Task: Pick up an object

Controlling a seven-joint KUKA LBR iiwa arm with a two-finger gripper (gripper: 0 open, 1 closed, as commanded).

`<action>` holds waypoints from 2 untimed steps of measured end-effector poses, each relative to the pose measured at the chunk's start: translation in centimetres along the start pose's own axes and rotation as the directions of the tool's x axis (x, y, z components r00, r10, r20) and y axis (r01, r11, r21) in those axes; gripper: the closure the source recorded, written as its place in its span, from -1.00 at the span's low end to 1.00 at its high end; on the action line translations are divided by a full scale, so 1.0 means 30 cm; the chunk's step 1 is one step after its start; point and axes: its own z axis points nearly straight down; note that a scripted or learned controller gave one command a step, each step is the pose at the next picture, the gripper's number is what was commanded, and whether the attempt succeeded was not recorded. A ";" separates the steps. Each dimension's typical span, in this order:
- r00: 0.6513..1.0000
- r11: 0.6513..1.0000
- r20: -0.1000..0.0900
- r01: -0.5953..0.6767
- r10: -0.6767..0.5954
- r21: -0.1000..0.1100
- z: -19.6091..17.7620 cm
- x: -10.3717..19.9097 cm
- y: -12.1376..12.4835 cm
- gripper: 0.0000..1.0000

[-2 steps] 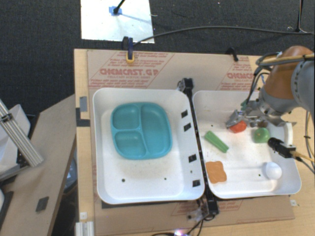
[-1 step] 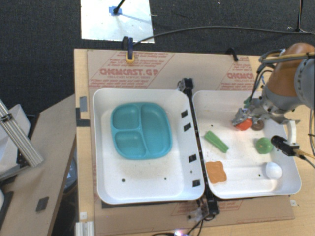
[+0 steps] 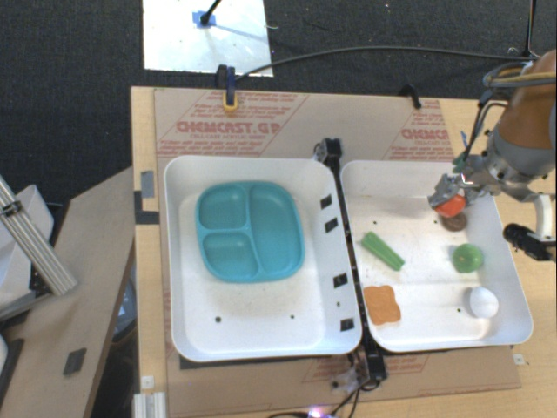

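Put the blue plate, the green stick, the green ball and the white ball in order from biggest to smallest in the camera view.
1. blue plate
2. green stick
3. green ball and white ball: they look about the same size, too close to rank.

One fixed camera looks down at a slant on both bins (image 3: 261, 168) from above.

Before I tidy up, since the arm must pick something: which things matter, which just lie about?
In play: gripper over an orange-red object; green block, green ball, white ball, orange piece in the right bin.
Lying about: teal divided plate in the left bin.
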 end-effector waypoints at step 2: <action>1.000 1.000 -0.001 0.006 -0.006 0.001 -0.356 -0.002 0.017 1.00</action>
